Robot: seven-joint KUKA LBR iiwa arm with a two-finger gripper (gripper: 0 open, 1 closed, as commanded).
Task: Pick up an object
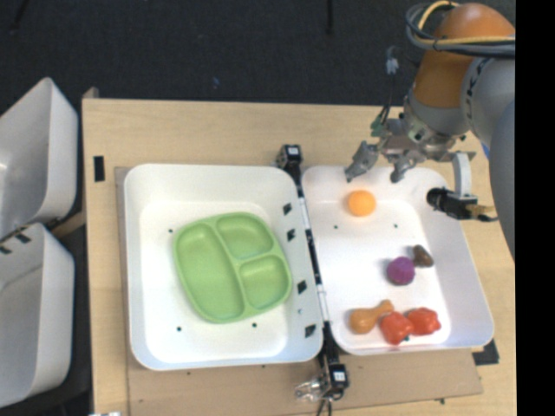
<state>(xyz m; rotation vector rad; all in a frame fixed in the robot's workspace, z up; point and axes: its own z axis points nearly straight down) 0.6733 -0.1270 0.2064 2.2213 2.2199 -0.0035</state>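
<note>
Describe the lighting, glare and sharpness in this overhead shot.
Camera view: even, soft lighting; the two shallow white bins look bright and nearly washed out, with faint shadows under the round orange ball; the whole frame is slightly soft, and the background beyond the bench is dark.

Cut off, overlapped, or too small to name

The arm [460, 59] runs out past the top and right edges; the small dark brown object [422, 255] touching the purple one [401, 270] near the right bin's [451, 328] right wall is too small to identify, and the two red pieces [409, 324] at its near edge overlap.
</note>
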